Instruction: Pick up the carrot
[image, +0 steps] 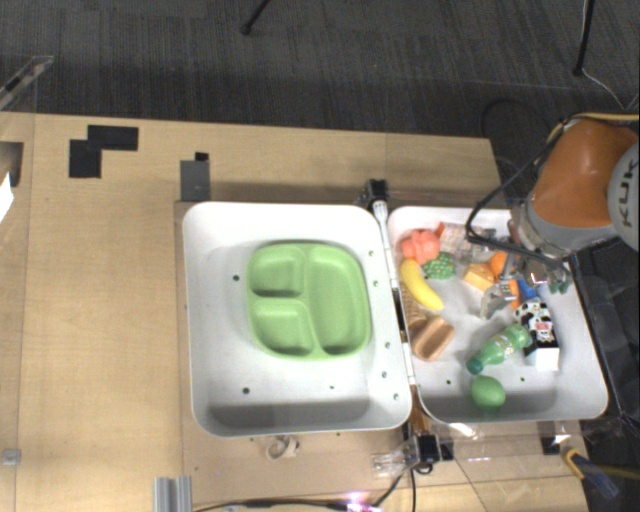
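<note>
Dark carpet runs across the top of the view, and below it the pale wooden table (100, 330) carries two shallow white bins side by side. Filling most of the left bin (215, 400) is a green divided tray (305, 298) with three compartments, lying flat near the bin's middle.

From the right edge the grey arm (590, 190), with its orange band, reaches over the far right part of the right bin (575, 385). Its gripper (505, 290) hangs down among the toys there, and whether its fingers are apart or closed cannot be told from this angle.

Inside the right bin, a yellow banana (420, 284) lies slanted near the left wall, with a brown hot-dog bun (433, 338) just below it. A reddish-orange lobed toy (420, 244) sits at the far left corner, a small green broccoli piece (438, 266) touching its lower side. A green bottle (500, 348) lies tilted toward the near side, and a green lime (488, 391) rests close to the near wall. A black-and-white block (536, 322) sits just right of the bottle.

The carrot (497, 264), a small orange piece, lies beside a yellow-orange wedge (480, 277), just under the gripper.
</note>
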